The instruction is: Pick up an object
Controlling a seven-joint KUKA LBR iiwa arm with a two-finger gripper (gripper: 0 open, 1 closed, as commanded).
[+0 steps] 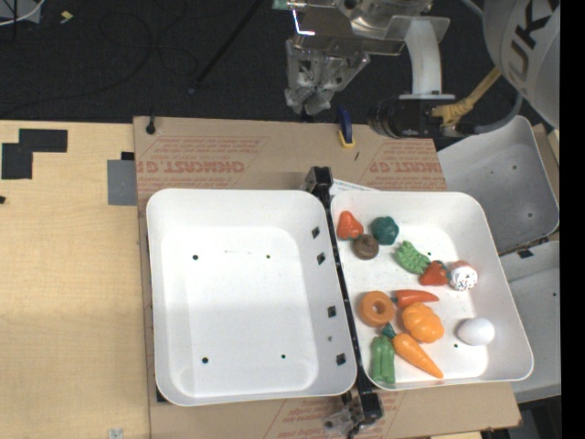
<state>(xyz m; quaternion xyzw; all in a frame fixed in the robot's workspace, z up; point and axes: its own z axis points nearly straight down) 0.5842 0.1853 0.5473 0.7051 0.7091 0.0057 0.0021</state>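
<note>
While my gripper hangs high beyond the bins, I cannot tell how its jaws stand. The toys sit well below and right of them in the right bin, tightly packed; the carrot touches the pumpkin, so I risk a glancing grasp.

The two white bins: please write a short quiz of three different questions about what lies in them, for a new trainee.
1. True or false: the toy foods lie in the right bin.
2. Which lies nearest the right bin's front right corner? A) white egg B) teal ball C) brown donut
3. Fill in: the orange ring lies close to the ____ wall of its bin.

Key: 1 true; 2 A; 3 left. The hand hangs above the bench behind the bins.
</note>
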